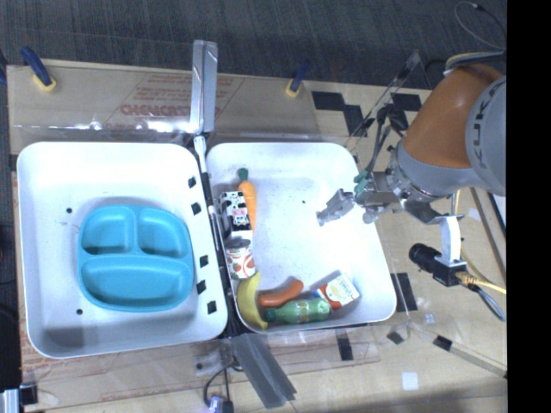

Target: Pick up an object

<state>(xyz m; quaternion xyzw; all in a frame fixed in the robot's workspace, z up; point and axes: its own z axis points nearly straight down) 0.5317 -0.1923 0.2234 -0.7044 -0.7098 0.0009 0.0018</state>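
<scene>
The worktop (103,101) is being occupied by two shallow white bins set side by side, and the arm (452,132) is being held over the right bin's (284,157) right-hand rim, its orange band showing above the wrist. The left bin (52,179) is being taken up by a blue sectioned tray (135,256), which is lying flat and well apart from the arm.

The pincer (334,208) is being held above the bare upper right part of the right bin floor, nothing is being seen between its tips, and how far it is being opened cannot be told from this slant.

The things to be picked are being crowded along the right bin's left wall and lower edge: a carrot (247,198) near the top, a small printed box (233,212) just beside it, a small can (240,259) below that, then a banana (249,302) curving into the corner, with a sausage (281,293), a green bottle (298,311) and a small carton (339,292) touching or nearly touching along the bottom.

The main risk is being judged to lie in that crowding: a descent where the pincer is now being held would likely be closing on bare floor, while a descent into the cluster could be pushing neighbours aside, catching two items together, or being blocked by the bin wall. The rounded banana, sausage and bottle are also being judged liable to roll or slip out of a shallow grip
</scene>
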